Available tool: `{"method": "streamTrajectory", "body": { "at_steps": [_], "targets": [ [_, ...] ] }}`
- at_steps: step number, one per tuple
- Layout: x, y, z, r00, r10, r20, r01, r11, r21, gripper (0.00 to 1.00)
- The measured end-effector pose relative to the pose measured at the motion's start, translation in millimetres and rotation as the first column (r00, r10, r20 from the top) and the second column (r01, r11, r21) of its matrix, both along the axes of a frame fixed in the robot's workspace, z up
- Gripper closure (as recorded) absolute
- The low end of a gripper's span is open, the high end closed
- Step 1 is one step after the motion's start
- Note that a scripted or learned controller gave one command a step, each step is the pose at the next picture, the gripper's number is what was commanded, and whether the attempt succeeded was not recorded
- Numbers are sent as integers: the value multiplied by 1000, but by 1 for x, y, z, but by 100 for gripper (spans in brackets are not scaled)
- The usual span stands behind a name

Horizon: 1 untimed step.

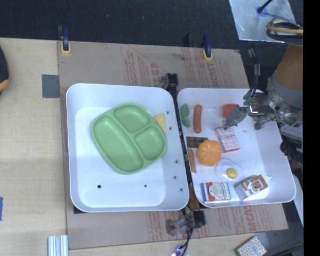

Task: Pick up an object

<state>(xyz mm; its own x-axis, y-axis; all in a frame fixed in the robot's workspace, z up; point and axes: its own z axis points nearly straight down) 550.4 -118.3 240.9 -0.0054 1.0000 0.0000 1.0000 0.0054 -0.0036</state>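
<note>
Cartons (232,188) sitting nearest, untouched. Gripper (236,117) hovering over red toy (229,110) – finger state: cannot tell. Descending straight, centred, is advisable.

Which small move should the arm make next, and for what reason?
Probably lower the end effector straight down onto the red object or the small card packet. It hangs over the right bin between them, with nothing seen between its fingers.

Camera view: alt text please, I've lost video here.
The gripper hovers low over the right bin, near a red item and a small card packet, among an orange pumpkin and toy foods. The left bin holds a green divided plate.
</note>
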Motion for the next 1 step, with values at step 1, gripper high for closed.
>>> {"method": "streamTrajectory", "body": {
  "at_steps": [1],
  "targets": [
    [52,-94,-65,1000,-2,6,3,1000,-6,0]
  ]
}}
